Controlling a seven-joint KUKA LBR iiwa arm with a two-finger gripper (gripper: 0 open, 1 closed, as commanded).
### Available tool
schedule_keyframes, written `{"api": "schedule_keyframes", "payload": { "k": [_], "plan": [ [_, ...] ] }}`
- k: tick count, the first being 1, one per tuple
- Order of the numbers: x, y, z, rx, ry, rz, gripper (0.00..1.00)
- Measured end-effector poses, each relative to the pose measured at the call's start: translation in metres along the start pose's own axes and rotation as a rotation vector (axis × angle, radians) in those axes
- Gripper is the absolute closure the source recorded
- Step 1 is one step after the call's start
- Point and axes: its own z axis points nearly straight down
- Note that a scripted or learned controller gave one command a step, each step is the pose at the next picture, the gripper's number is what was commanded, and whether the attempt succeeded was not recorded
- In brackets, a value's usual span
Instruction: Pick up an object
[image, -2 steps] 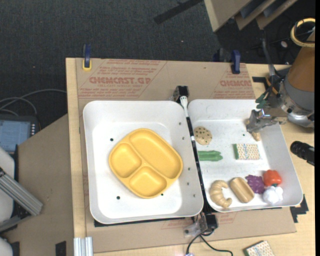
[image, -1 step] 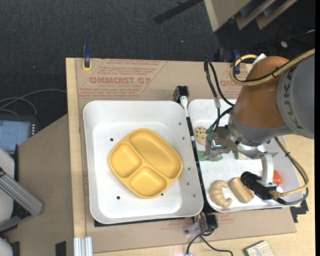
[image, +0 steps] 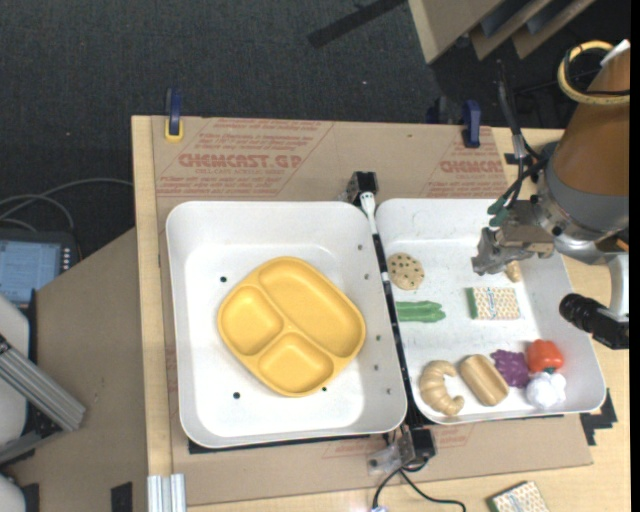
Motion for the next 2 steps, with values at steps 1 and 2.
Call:
{"api": "schedule_keyframes", "payload": {
  "k": [1, 2],
  "plan": [
    [0.042, -0.026, 0.099, 0.02, 0.006, -0.007, 1.0],
    [-0.029, 0.048, 0.007, -0.007, -0.003, -0.001, 1.0]
  ]
}}
